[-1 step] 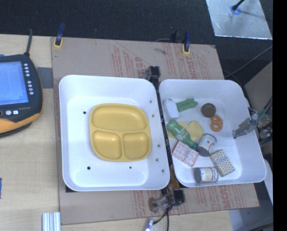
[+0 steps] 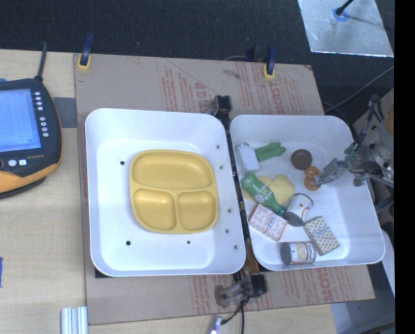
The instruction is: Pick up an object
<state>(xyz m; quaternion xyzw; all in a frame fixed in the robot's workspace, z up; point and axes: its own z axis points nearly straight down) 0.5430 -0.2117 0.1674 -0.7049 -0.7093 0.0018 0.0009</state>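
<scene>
Right white bin (image 2: pixel 347 245) holds the loose items: green bottle with white cap (image 2: pixel 261 152) at 11 o'clock, brown round disc (image 2: pixel 301 158) at 12, small orange piece (image 2: pixel 312 181) just beside it toward 3. Green-and-yellow packet (image 2: pixel 267 188) sits mid-left, red-and-white patterned square packet (image 2: pixel 268 222) below it at 7 o'clock, touching a small tin can with red label (image 2: pixel 299 206). Checkered square packet (image 2: pixel 322 235) and a silver can lying on its side (image 2: pixel 299 252) sit at 5–6 o'clock.

Hand (image 2: pixel 331 170) comes in from 3 o'clock, tip next to the orange piece; cannot tell if the hand is apart or together, nothing visibly clamped.

Left white bin (image 2: pixel 106 256) carries a yellow three-compartment plastic tray (image 2: pixel 173 190). Orange-and-grey tablet pendant (image 2: pixel 16 134) on the surface at 9 o'clock.
</scene>
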